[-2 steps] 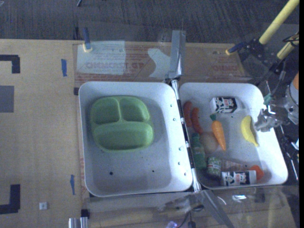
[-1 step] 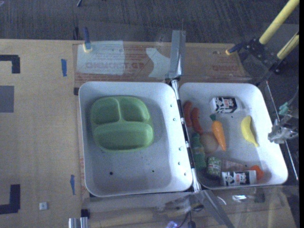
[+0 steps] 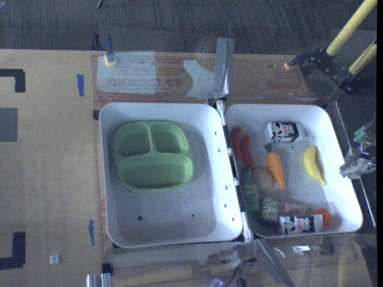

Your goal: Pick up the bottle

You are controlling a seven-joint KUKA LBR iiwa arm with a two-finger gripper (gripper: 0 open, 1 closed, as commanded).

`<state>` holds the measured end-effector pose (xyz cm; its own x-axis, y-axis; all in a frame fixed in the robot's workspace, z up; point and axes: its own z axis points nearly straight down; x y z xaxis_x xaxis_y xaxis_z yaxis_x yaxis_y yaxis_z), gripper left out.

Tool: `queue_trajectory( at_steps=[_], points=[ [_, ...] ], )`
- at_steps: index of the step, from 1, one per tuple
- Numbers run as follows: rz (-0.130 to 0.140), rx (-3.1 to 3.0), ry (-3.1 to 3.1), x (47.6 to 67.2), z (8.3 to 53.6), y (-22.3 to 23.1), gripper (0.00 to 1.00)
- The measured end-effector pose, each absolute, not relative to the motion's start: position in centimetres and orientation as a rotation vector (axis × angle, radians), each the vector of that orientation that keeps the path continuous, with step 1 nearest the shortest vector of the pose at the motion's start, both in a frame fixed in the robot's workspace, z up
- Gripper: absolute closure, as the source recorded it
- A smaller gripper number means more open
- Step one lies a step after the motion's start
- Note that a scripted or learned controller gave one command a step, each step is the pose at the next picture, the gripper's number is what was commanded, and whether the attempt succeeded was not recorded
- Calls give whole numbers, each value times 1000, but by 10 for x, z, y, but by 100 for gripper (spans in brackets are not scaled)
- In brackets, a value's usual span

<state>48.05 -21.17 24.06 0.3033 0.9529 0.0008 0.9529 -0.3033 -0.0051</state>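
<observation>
The bottle (image 3: 294, 210) lies on its side near the front wall of the right bin (image 3: 335, 130). It is clear, with a green label at its left end and an orange cap at its right end. A black-and-white carton (image 3: 301, 224) touches its front side. A pale grey piece that looks like my gripper (image 3: 357, 165) hangs at the view's right side, just outside the right bin's right rim. It is well apart from the bottle, to the bottle's right and further back.
The right bin also holds a second carton (image 3: 282, 131), a carrot (image 3: 275, 167), a banana (image 3: 313, 163), red sausages (image 3: 242, 147) and a green item (image 3: 249, 193) along the left wall. A green divided plate (image 3: 154, 155) sits in the left bin (image 3: 114, 220).
</observation>
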Motion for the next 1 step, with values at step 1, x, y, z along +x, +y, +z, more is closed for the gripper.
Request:
queue_trajectory(
  at_steps=[1],
  points=[
    [5, -2678, -1634, 479, 162, -157, 100]
  ],
)
